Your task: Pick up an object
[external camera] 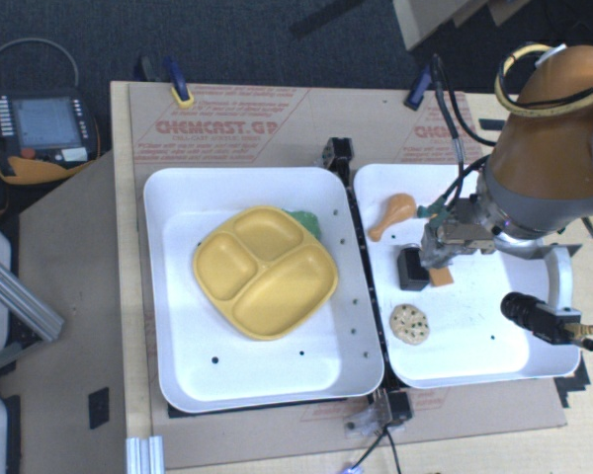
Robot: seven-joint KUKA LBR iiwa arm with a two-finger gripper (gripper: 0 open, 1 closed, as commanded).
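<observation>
Two shallow white bins sit side by side on the bench, and we see the grey arm with its orange band reaching in from the right, its wrist bent down over the right bin. The two-finger gripper hangs low over that bin's left half, just above a small black rectangular block and a small orange piece that lie touching or nearly touching each other; we cannot tell from this slant how the tool is set, nor whether it has anything. Farther back and to the left of the gripper lies an orange drumstick-shaped toy. Nearer to us lies a round tan cookie with dark specks. In the left bin rests a yellow plastic divided plate, tilted askew, with a green object peeking out behind its far right edge.
</observation>
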